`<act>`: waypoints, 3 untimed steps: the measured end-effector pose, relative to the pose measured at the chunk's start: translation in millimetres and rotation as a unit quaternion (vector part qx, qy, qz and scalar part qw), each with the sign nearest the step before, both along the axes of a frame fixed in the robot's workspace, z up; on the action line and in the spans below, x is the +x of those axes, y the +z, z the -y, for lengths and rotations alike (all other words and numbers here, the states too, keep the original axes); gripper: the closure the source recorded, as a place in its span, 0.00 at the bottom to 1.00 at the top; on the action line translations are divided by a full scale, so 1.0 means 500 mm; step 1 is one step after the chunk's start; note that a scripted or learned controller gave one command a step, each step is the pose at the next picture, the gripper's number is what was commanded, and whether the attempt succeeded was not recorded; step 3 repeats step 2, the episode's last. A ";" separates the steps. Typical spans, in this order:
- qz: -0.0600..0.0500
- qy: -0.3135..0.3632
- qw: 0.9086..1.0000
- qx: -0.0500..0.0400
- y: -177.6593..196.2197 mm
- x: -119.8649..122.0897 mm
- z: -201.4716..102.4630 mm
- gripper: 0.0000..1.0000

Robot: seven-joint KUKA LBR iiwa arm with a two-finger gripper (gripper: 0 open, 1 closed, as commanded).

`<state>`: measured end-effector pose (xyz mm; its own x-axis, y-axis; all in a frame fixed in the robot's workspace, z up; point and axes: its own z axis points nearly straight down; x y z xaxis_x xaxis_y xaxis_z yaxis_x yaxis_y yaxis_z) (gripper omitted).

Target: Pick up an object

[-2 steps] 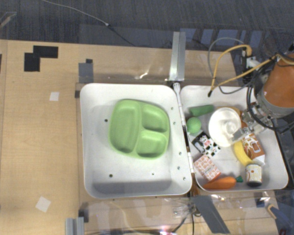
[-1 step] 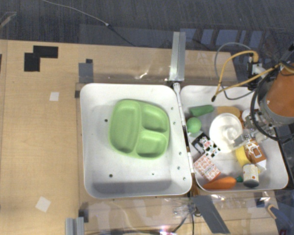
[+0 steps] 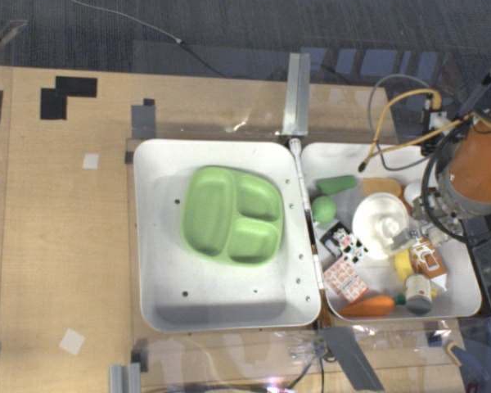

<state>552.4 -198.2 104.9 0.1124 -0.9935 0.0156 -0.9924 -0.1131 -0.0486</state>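
Arm (image 3: pixel 475 166) hung over right bin (image 3: pixel 473 301); jaws' state could not be told. Advised centring on one item, e.g. white bowl (image 3: pixel 380 223), before descent.

**Colours across the two bins**

The left bin (image 3: pixel 147 244) is white and carries a light green divided plate (image 3: pixel 231 214). The right bin (image 3: pixel 468 289) is white too, with a green ball (image 3: pixel 323 210), a darker green oblong piece (image 3: pixel 337 184), a white bowl (image 3: pixel 380 223), an orange carrot (image 3: pixel 367 306), a red-and-white patterned packet (image 3: pixel 344 279) and a black card with white marks (image 3: pixel 338 239). The tabletop (image 3: pixel 57 244) is pale tan wood with black patches. The arm (image 3: pixel 480 166) shows orange.
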 end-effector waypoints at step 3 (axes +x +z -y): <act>0.004 -0.037 0.999 0.000 0.002 -0.056 0.006 0.00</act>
